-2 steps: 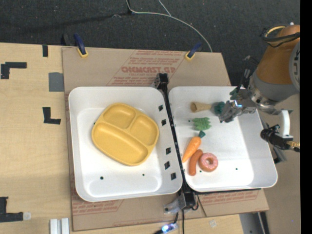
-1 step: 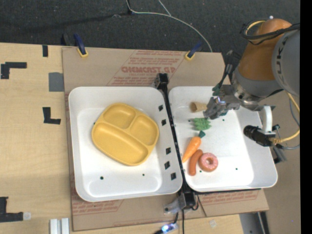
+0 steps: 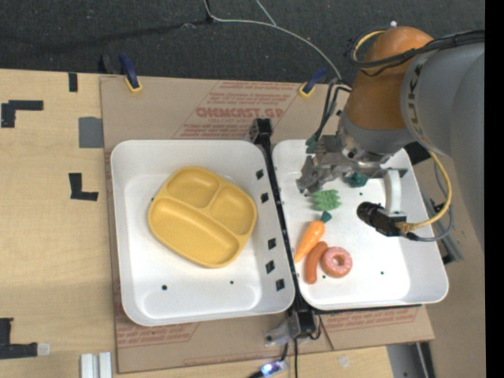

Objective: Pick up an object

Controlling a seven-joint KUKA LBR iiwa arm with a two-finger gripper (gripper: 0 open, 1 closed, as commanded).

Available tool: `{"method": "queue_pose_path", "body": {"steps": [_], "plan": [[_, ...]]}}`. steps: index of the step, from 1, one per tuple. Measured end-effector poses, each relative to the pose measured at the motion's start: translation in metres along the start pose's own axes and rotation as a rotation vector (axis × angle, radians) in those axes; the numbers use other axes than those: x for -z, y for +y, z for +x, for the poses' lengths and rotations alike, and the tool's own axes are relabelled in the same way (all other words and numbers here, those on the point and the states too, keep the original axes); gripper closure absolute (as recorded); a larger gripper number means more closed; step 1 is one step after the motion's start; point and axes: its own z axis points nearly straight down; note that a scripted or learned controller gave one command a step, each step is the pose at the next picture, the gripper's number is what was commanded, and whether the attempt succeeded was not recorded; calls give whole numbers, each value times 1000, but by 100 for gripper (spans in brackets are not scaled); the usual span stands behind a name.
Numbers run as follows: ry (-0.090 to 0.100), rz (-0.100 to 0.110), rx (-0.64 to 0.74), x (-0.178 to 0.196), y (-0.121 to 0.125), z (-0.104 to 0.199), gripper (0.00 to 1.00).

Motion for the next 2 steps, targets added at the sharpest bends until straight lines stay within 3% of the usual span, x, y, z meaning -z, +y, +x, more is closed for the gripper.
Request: {"method": "queue_pose_path", "body": {"steps": [2], "plan": [[-1,0,-1,16,-4,101,100]]}}
